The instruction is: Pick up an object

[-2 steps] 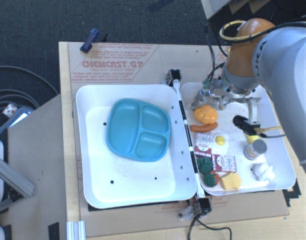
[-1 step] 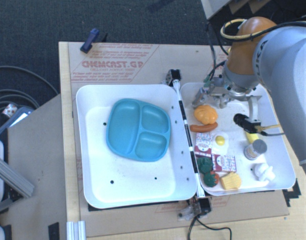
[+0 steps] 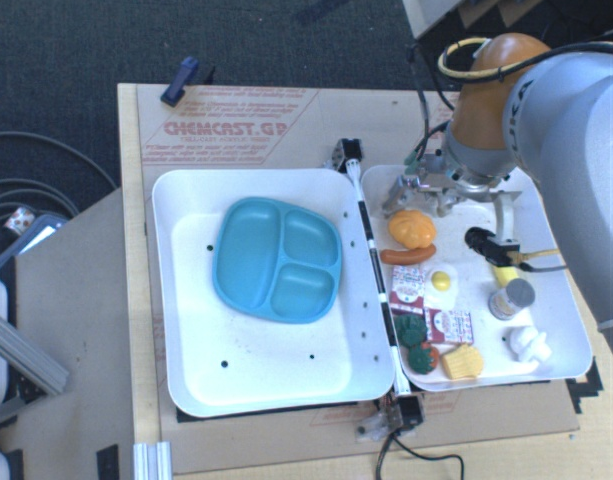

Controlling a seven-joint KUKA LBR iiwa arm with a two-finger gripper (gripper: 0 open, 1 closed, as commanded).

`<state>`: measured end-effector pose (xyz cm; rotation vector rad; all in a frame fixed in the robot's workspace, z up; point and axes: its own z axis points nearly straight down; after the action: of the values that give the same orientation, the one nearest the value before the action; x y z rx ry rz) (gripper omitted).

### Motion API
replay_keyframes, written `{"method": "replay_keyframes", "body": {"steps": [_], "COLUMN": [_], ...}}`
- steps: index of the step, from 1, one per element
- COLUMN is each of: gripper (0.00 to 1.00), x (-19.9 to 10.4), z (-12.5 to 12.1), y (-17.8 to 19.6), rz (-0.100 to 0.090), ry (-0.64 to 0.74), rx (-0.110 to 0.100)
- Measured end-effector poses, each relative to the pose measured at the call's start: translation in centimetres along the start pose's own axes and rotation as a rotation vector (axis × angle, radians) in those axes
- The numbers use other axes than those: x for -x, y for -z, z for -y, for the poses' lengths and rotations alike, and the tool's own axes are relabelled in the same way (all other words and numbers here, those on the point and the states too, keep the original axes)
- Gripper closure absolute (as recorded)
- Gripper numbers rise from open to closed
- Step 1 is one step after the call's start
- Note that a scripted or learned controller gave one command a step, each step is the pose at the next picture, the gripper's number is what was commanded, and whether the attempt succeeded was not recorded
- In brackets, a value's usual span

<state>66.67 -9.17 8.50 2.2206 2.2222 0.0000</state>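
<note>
- The grey arm (image 3: 571, 118) reached in over the far edge of the right-hand bin (image 3: 564, 320), its orange band (image 3: 498, 83) above the wrist.
- The gripper (image 3: 421, 206) hung at that bin's far-left corner with its fingers spread apart and nothing between them.
- An orange toy fruit (image 3: 412, 230) lay just beneath the fingertips in the view (whether they touched it, I could not tell).
- A toy sausage (image 3: 408, 255) lay right beside the fruit on its near side, along the bin's left edge.
- A toy fried egg (image 3: 441, 281) and a small white-and-red carton (image 3: 408, 288) sat side by side toward the middle of the left edge.
- A green toy vegetable (image 3: 415, 330) and a red-and-white packet (image 3: 450, 324) lay nearer the near-left corner, with a yellow piece (image 3: 463, 362) close to the near edge.
- A silver can (image 3: 513, 297) stood toward the right edge, and a white object (image 3: 529, 344) lay on its near side.
- The left-hand bin (image 3: 191, 353) held a blue divided plate (image 3: 278, 259), lying flat around its middle.
- A small blue item (image 3: 180, 81) lay on the bench (image 3: 236, 128) beyond the left-hand bin's far-left corner.
</note>
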Motion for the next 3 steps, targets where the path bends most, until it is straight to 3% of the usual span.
{"method": "replay_keyframes", "body": {"steps": [3], "gripper": [0.00], "x": [0.13], "z": [0.00], "y": [0.00], "rz": [0.000], "ry": [-0.001], "rx": [0.000]}}
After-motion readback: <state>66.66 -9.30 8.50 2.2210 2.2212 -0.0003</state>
